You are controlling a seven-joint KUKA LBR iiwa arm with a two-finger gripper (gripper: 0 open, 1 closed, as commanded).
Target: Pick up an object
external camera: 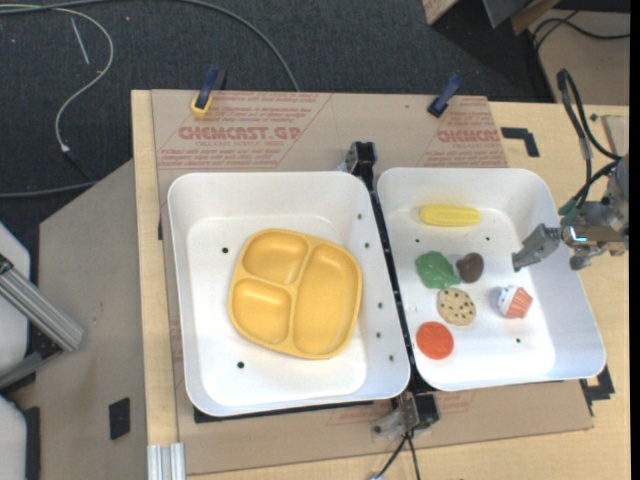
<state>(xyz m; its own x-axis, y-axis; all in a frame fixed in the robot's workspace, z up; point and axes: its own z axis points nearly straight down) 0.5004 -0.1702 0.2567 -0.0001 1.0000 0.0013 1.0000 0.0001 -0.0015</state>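
Over the right edge of the right bin (570,308) hangs the pincer (560,248), its two grey fingers spread fairly wide with nothing between them; one finger (535,248) juts in over the bin's white floor, the other sits out near the rim, though the view there is cluttered with cables and I would not swear to its exact shape.

Inside that bin lie six small items. A yellow corn cob (449,215) rests near the far wall. Below it, a green leafy piece (433,268) touches a dark brown lump (470,265). Just beneath those sits a speckled cookie (457,306), and nearer the front a flat red-orange disc (434,340). A small white and orange piece (514,301) lies closest to the pincer, below the inner finger and apart from it.

The left bin (190,268) holds a yellow divided plate (295,293) with three compartments. Both bins rest side by side on the bench (150,168).
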